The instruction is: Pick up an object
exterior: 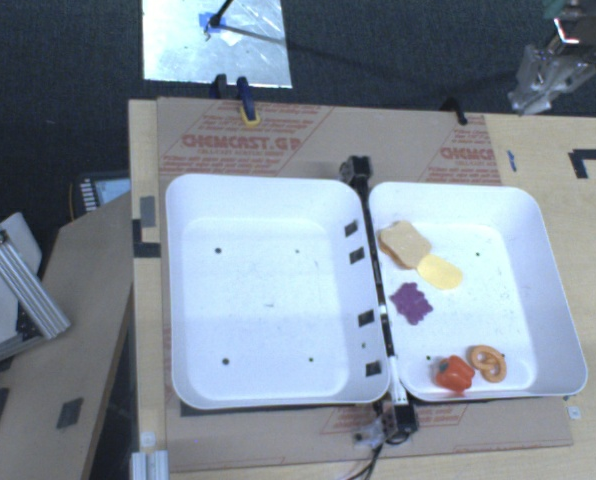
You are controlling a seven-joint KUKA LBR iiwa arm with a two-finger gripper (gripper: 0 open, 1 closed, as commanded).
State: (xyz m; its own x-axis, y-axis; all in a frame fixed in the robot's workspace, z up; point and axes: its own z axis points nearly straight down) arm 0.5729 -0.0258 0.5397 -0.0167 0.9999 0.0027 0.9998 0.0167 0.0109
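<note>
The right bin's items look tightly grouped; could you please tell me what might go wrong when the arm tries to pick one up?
1. The bread slice overlaps the yellow disc, so a grasp there may catch both or neither.
2. The purple piece looks flat, so the fingers may slide over it.
3. The red pepper and pretzel sit close to the right bin front wall, where the end effector, now high above the bench, might collide on descent.

The right bin (538,268) holds a bread slice (404,243), what may be a chip (440,272) beside it, and a pretzel (488,362) nearer.
</note>
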